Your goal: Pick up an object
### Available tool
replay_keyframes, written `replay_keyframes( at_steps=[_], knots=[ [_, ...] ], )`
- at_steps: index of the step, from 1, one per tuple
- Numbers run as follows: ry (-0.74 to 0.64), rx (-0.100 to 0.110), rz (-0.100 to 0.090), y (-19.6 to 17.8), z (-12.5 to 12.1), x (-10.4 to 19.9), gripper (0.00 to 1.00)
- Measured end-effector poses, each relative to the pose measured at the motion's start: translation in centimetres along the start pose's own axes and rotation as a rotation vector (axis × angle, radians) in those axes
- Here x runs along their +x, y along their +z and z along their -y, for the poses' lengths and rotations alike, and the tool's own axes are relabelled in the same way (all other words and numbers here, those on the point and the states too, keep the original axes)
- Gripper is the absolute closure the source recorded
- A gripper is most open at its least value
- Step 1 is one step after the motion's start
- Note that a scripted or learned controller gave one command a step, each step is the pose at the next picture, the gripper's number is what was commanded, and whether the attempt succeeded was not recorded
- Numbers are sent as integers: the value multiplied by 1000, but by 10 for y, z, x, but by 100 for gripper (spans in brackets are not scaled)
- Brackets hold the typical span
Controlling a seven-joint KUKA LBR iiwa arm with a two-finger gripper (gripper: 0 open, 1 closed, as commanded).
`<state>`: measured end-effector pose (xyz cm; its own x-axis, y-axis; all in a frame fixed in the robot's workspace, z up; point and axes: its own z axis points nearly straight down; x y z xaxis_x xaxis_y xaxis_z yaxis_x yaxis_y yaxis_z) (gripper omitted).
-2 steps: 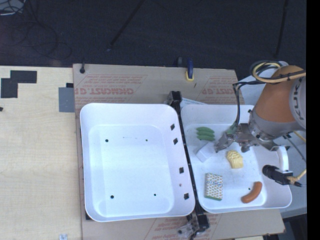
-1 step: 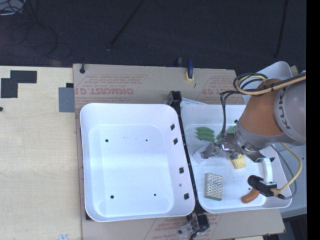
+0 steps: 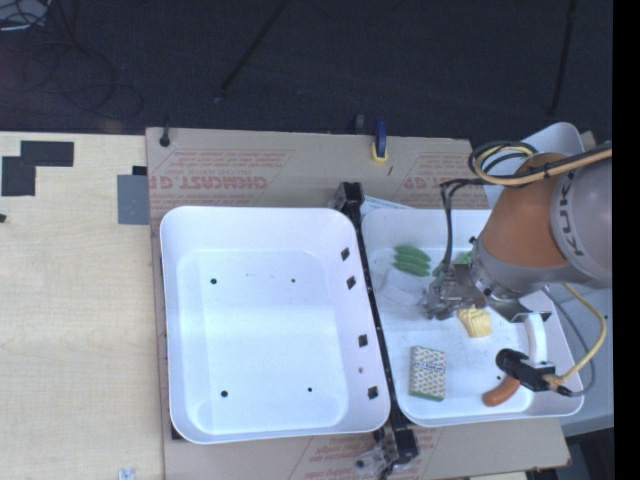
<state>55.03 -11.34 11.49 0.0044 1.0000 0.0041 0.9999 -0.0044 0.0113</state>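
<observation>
Over the right bin (image 3: pixel 468 373), my claw (image 3: pixel 443 300) sits low; clenched or released, I cannot tell. Just beside it lies one small yellow block (image 3: pixel 476 321). Same bin: one green piece (image 3: pixel 411 259), one patterned box (image 3: pixel 428 372), one orange piece (image 3: pixel 500 395).

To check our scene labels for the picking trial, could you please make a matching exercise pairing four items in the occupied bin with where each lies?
All lie in the bin on the view's right.

Things:
1. green item
2. yellow block
3. patterned box
4. orange item

Places:
A. near side, close to the divider between the bins
B. far part of the bin
C. near corner, on the view's right
D. right beside the claw

Pairs: 1-B; 2-D; 3-A; 4-C
</observation>
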Motion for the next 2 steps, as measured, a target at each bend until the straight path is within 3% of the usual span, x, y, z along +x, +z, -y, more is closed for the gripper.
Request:
replay_keyframes(
  at_steps=[1, 2],
  knots=[
    [0, 11, 4, -106, 74, -9, 100],
    [-9, -5, 7, -277, 20, 5, 100]
  ],
)
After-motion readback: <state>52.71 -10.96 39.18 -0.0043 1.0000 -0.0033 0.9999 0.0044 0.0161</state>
